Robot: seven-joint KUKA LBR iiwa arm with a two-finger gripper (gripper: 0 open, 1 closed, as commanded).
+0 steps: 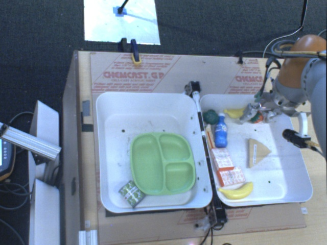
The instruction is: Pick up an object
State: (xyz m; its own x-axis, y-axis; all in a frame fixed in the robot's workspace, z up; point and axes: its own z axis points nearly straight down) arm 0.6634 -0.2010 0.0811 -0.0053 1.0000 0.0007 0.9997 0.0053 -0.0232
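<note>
Camera view, read from left to right and placed against the left white bin: a green three-compartment plastic plate lies flat on that bin's floor, toward its front. A small green-and-white packet sits at the plate's front-left edge, close to the bin's front wall.

Across the divider on the bin's right side lies the right white bin, both resting on the tabletop, which is covered with a printed cardboard sheet. Just past the divider, a red-and-white carton lies along it, and a yellow banana rests at the front of the right bin, touching or nearly touching the carton's near end. Farther back, a dark green round object sits beside a blue plastic bottle with a white cap; the two are just beside one another. A second yellow banana-like piece lies at the back wall. A tan wedge-shaped block sits alone near the middle of that bin's floor.

Farthest from the left bin, the grey arm with its orange band reaches over the right bin's back-right corner. Its end effector is low, just beside the yellow piece, with something orange showing close by. Whether its fingers are parted or closed cannot be told, nor whether anything lies between them.
</note>
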